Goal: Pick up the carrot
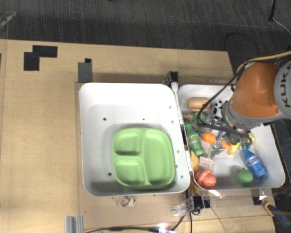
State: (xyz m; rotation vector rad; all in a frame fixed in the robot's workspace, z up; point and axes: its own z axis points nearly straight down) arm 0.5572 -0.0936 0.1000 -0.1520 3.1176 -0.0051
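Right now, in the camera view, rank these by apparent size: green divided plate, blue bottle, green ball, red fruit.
1. green divided plate, by far the largest.
2. blue bottle.
3. red fruit and green ball: they look about alike, so I won't rank them.

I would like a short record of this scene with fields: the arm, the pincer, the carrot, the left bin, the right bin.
arm: grey with an orange band, reaching in from the right over the right bin
pincer: low over the clutter in the right bin, close to the carrot
carrot: orange piece lying in the right bin, partly covered by the pincer
left bin: white, holds a green divided plate
right bin: white, holds a blue bottle, a green ball, a red item, a tan roll
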